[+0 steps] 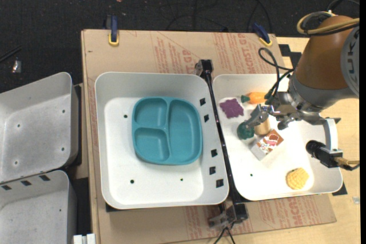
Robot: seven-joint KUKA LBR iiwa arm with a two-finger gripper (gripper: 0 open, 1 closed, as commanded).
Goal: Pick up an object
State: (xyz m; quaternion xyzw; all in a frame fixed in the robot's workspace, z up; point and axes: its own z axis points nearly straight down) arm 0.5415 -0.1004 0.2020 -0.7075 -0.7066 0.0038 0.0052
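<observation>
Two white bins sit side by side, and the arm (326, 66) bends in from the right, wrist dropped low over the right bin (326, 183). The gripper (258, 118) points left, down among the objects; whether it is spread or pinched, I cannot tell. A dark green object (246, 132) sits just beside its tip, a red-and-white box (267, 144) just below. A purple piece (231, 107), a carrot (255, 98), a yellow corn cob (297, 178) lie around. The left bin (114, 180) holds a teal plate (167, 131).

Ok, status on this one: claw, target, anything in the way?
Claw low in right bin, nothing visibly held. Green object beside it. Small carton and purple piece close by.
</observation>
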